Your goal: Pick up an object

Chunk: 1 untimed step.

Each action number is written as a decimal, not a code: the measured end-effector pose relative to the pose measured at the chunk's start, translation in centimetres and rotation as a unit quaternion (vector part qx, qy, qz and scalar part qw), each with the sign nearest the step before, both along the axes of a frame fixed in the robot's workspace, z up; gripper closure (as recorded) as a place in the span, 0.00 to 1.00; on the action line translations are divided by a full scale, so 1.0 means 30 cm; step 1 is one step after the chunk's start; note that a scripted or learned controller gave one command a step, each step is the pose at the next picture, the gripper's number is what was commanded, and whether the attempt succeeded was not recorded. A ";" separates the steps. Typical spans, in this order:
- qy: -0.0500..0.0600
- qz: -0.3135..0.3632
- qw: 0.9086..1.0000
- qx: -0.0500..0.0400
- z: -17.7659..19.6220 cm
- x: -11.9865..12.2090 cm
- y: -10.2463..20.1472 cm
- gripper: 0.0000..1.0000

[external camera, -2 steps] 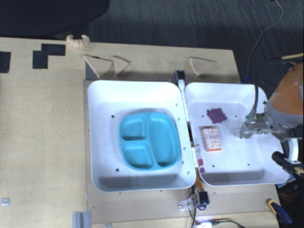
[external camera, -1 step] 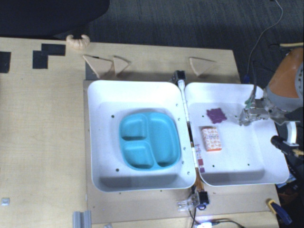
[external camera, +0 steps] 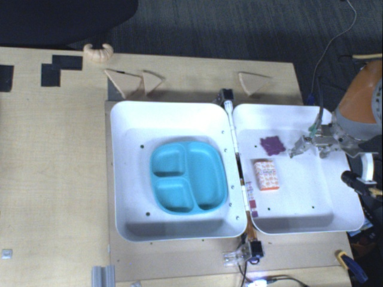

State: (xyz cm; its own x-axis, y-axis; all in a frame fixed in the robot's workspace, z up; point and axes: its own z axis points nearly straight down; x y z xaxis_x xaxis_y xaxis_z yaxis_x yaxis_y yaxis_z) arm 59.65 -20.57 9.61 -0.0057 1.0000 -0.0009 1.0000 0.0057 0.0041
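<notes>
A: Now, the camera view, item by item. Left bin (external camera: 128, 160): one blue divided tray (external camera: 189, 176), three compartments, lying flat in the middle. Right bin (external camera: 335, 214): one purple object (external camera: 271, 144) toward the far side, one small boxed packet (external camera: 267, 175) with an orange and white face, nearer to us and close to the wall between the bins.

B: And the arm?

A: We log the arm (external camera: 362, 109) over the right bin's right edge, orange band showing. The gripper (external camera: 302, 146) points left, low above the bin floor, just beside the purple object but apart from it.

B: Its pincer?

A: We cannot tell whether it is spread or pressed together; the metal parts blur into each other. We see nothing pinched in it.

B: Progress, then?

A: We judge none of the pick is done. Both candidates lie on the bin floor. Left to do: close the gap, seize one, lift it.

B: Obstructions?

A: We note the packet sits near the shared wall, which may crowd a grasp. The purple object looks flat and small, so likely hard to catch. Cables (external camera: 335, 37) run behind the bench, clear of the work.
</notes>
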 end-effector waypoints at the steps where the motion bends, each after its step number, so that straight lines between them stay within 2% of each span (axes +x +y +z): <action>1: -0.001 0.000 1.000 0.001 -0.029 -0.292 0.003 0.00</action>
State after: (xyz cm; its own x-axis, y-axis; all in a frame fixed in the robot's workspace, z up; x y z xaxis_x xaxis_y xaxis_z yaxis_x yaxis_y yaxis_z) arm 50.90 -20.49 8.73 -0.0048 1.0000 0.0016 1.0000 0.0048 0.0057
